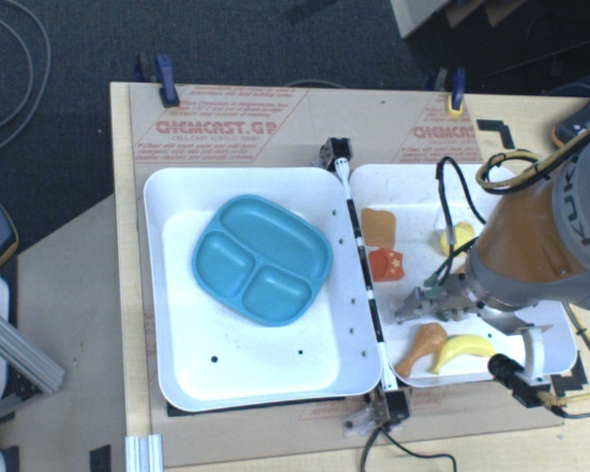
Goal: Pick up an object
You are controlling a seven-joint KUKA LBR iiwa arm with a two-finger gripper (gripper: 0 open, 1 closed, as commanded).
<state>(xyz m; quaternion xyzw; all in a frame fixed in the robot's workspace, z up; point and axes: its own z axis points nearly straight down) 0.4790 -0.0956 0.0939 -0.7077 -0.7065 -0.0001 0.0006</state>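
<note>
Crowding is the risk: the gripper [415,308] hangs low in the right bin [413,180], between the red block [385,264] on its far side and the drumstick [420,347] and banana [462,350] on its near side. Its fingers look slightly parted, clamping nothing; closing here may nudge pieces aside rather than grasp one.

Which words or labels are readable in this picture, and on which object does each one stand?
"CHEMCAST GP", red print on the brown board behind the left bin; smaller lines under it are too blurred to read.
"CHEMCA...", same print at the board's right, cut off by the cable.
"KU...", partial letters on the arm.
</note>
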